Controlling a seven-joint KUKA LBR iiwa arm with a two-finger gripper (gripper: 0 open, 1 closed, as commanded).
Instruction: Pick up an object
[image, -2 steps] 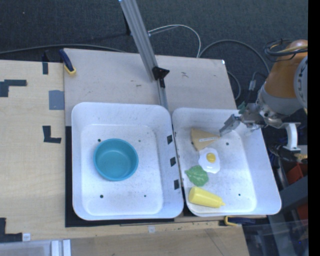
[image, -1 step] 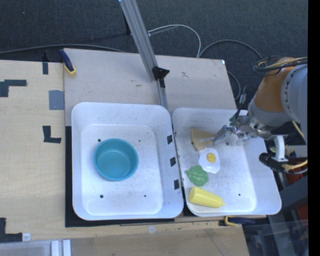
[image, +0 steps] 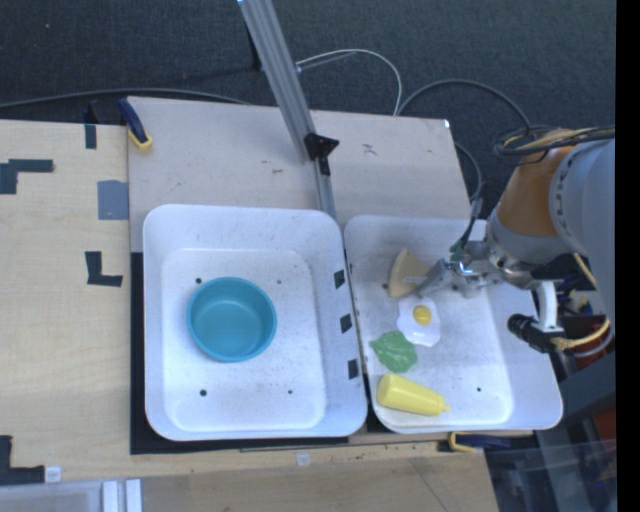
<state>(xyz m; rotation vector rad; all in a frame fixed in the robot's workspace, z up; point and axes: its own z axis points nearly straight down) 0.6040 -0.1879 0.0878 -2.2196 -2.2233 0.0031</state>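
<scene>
In the right bin (image: 480, 395) lie a tan wedge (image: 405, 271), a white fried egg toy with a yellow yolk (image: 420, 322), a green leaf piece (image: 394, 351) and a yellow cone-like piece (image: 409, 396). My gripper (image: 437, 284) reaches in from the right, low over the bin, its tip between the tan wedge and the egg. Nothing shows between its fingers. A blue bowl (image: 233, 318) sits in the left bin (image: 170, 400).
A grey pole (image: 290, 90) with a black clamp slants down to the bins' shared edge. Cables loop across the bench behind the right bin. A blue and yellow clamp (image: 135, 124) sits at the bench's far left corner.
</scene>
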